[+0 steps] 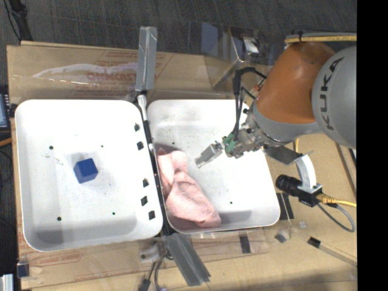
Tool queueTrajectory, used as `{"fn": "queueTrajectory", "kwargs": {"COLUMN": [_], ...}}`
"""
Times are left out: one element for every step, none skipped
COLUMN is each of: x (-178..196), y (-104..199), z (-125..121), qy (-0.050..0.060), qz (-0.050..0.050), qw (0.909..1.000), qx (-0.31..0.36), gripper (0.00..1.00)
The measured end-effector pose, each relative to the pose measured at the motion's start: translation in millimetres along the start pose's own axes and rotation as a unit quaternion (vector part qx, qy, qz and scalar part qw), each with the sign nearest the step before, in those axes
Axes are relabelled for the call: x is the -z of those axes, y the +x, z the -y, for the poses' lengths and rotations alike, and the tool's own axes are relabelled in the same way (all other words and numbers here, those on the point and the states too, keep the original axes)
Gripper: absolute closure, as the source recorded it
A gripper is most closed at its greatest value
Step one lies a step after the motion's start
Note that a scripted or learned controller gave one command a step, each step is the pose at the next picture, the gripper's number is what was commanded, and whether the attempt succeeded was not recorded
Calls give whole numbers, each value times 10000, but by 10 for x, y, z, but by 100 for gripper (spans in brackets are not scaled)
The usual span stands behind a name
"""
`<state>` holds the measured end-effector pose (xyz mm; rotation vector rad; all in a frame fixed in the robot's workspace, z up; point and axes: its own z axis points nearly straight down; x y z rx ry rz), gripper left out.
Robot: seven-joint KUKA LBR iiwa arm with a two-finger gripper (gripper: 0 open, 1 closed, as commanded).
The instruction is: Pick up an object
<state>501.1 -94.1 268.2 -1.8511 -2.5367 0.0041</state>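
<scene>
Pincer [206,155] hangs over the right bin [254,187]; whether apart or together, I cannot tell. Soft, crumpled pink cloth [182,190] lies lengthwise along that bin's left wall. Hard blue cube [85,170] sits in the left bin [36,180].

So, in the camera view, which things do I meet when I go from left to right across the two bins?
Blue cube in the left bin → pink cloth in the right bin → tool → arm.
</scene>
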Motion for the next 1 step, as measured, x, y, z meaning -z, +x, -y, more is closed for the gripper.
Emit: {"fn": "queueTrajectory", "kwargs": {"x": [-1724], "y": [-50], "z": [-59], "qy": [-6], "qz": [-7], "qw": [10000], "qx": [-4], "gripper": [0]}}
